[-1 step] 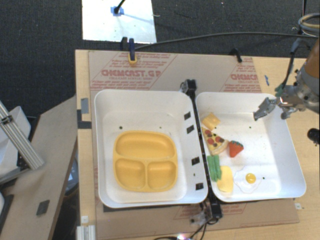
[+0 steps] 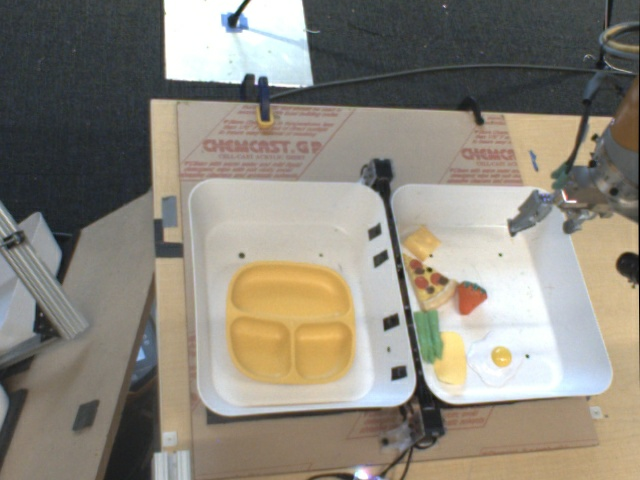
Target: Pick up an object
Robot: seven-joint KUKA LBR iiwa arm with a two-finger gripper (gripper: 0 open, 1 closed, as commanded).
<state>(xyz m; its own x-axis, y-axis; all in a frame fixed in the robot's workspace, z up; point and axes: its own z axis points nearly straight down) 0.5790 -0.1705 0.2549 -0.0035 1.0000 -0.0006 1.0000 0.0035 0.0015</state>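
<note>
Nearest the camera, along the front wall of the right bin (image 2: 585,373), lay the fried egg (image 2: 497,359), with a pale yellow piece (image 2: 452,359) just beside it and a green vegetable (image 2: 428,334) touching that piece's upper edge. Further back you had the strawberry (image 2: 471,296) beside the pizza slice (image 2: 431,283), and a small yellow wedge (image 2: 422,240) just behind the slice. The left bin (image 2: 215,228) held a yellow divided plate (image 2: 291,320).

Your tool (image 2: 545,211) hung over the right bin's far right corner, well apart from every toy, and it carried nothing. I cannot tell from this view how wide it stood.

For a clean pick, you would probably have done best to choose the strawberry: it looked plump and stood a little clear of its neighbours on the right side. The egg and the pizza slice looked flat and likely hard to get under. You needed to travel across and toward the bin's divider, centre over the target, and descend straight. The risk was nudging the pizza slice or catching two pieces at once.
</note>
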